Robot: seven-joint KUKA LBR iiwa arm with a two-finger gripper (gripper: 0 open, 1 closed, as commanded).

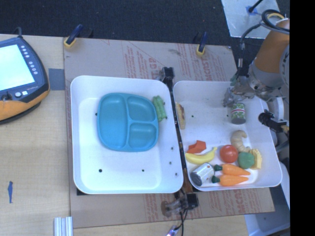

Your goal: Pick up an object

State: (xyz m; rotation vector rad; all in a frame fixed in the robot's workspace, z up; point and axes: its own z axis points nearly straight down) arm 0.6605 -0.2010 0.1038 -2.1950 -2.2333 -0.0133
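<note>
One small can under the gripper, toy food heaped nearby

One small can (238, 113) with a green label stands upright in the far part of the right bin (206, 95), apart from the other items. The gripper (239, 96) sits directly above it, at or very near its top. From this slanted view it cannot be told whether the gripper is open or closed, or whether it has hold of the can.

Nearer the camera in the same bin, a beige lumpy piece (239, 138) lies just below the can. Past it, a cluster fills the near right corner: a red tomato (228, 153), a green piece (246, 160) touching it, and a yellow piece (257, 157) against the right wall. Two orange carrots (234, 175) lie side by side along the near wall. A silver tin (202, 172) lies on its side at the near left corner, with a banana (201, 156) and a red wedge (197, 146) just beyond it. A brownish strip (181, 116) rests along the left wall.

The left bin (123, 181) holds a blue divided plate (129, 122) and a green piece (160, 108) touching its right edge.

Both bins rest on a cardboard sheet (138, 58), clamped at the far edge. A tablet-like pendant (17, 80) lies at the bench's left.
</note>
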